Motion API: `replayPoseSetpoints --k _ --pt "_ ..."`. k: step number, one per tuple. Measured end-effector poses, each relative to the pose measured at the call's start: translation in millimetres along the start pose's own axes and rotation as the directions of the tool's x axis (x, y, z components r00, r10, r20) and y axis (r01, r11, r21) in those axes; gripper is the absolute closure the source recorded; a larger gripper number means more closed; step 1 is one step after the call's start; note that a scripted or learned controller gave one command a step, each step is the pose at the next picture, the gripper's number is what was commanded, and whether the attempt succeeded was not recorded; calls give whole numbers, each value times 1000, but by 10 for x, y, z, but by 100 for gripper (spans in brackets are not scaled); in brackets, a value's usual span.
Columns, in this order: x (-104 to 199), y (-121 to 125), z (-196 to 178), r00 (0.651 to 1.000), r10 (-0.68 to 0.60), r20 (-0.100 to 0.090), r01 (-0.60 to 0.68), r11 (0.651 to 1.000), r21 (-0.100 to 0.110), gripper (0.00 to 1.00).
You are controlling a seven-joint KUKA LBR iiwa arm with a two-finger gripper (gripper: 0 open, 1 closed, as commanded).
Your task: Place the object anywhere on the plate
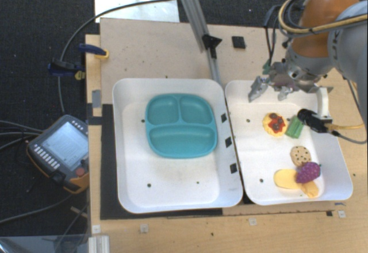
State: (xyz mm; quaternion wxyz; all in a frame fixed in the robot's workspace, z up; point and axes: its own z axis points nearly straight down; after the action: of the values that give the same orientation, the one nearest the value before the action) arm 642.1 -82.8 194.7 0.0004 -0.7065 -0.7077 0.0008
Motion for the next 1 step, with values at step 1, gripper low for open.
replayPoseSetpoints --k 1 --pt "-7 -79 584 1000 1 0 -1 1000 0 0"
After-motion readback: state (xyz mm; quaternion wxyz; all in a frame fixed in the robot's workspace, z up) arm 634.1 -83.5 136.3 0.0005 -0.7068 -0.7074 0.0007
